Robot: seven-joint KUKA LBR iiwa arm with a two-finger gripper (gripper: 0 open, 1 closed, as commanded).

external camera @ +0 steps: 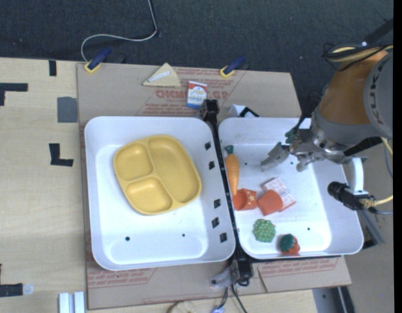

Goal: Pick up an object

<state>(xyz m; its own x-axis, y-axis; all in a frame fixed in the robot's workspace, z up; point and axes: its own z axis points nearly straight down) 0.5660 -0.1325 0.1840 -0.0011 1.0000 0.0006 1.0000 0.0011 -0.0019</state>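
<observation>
Camera view gives me the gripper (288, 159) above the right bin (318, 243), its fingers spread wide with nothing between them. I see the carrot (232, 173) by the divider, near the red pieces (258, 200). A yellow tray (156, 173) sits in the left bin (148, 253).

a bulky grey arm (383, 103) with a broad orange band (347, 96), a metal wrist and two slim grey fingers (273, 157) beyond the band.
</observation>
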